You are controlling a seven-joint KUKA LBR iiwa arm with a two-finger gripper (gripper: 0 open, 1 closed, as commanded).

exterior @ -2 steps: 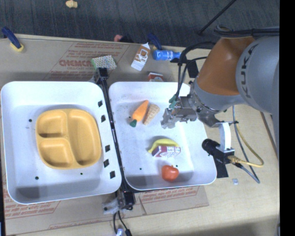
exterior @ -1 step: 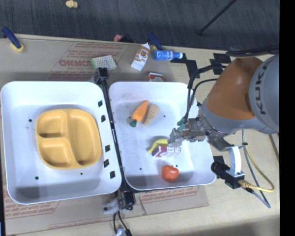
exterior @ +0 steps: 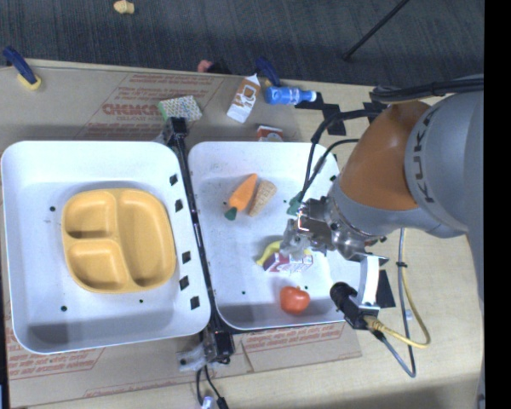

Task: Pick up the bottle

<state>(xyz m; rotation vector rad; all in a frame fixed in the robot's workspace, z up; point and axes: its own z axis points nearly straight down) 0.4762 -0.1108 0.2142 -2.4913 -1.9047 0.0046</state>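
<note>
The gripper [exterior: 296, 244] hangs low in the right bin [exterior: 206, 228], over a small cluster of yellow and clear-and-red items [exterior: 281, 259] too jumbled to identify. The arm's bulk hides the bin's right wall, and whether the claw is spread or closed cannot be told. The bottle [exterior: 288, 96], blue with a white label, lies on the bench beyond the bin's far rim, well apart from the gripper.

A robotics laboratory test cell. An industrial arm [exterior: 417, 173] with exposed cabling reaches over a tabletop [exterior: 111, 100] lined with flattened printed cardboard, where two shallow white bins [exterior: 17, 228] are fixed side by side with clamps [exterior: 21, 68]. Toy foods such as a plastic carrot [exterior: 241, 194] and tomato [exterior: 295, 299] serve as test objects; dark carpet [exterior: 238, 15] lies beyond.
</note>
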